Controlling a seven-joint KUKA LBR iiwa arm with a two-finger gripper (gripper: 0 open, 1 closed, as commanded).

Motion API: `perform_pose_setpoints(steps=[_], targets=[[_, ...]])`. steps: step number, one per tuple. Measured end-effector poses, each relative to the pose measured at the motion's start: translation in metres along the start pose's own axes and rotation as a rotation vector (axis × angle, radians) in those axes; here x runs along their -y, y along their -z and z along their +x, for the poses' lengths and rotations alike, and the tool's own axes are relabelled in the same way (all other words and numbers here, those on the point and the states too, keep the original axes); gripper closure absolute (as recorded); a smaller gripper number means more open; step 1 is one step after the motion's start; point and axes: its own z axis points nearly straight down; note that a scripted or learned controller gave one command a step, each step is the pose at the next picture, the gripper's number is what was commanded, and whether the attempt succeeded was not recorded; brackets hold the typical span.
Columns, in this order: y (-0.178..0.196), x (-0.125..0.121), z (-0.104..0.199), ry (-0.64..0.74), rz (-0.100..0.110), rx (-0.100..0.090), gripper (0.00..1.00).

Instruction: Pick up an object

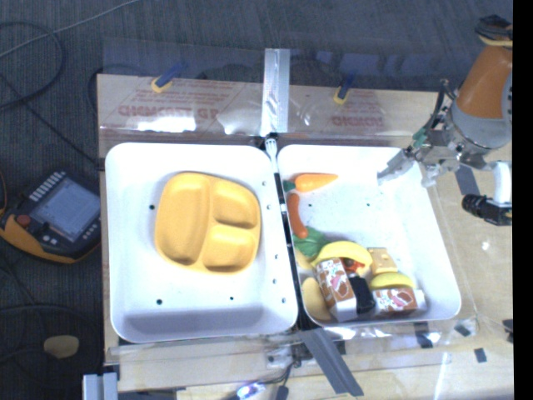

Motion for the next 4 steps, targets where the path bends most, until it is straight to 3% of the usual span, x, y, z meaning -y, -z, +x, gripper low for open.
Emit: perform_pose_setpoints(steps=[1,2,3,4], targets=[[0.005,0.0,0.0,0.001,0.008,-0.001,1.0],[0.005,0.0,0.0,0.001,0.008,0.0,0.0],[-0.098,-0.038,0.069,0.045,0.002,0.007,0.0],[-0.102,-0.014,0.066,-0.178,-0.018,0.001,0.0]])
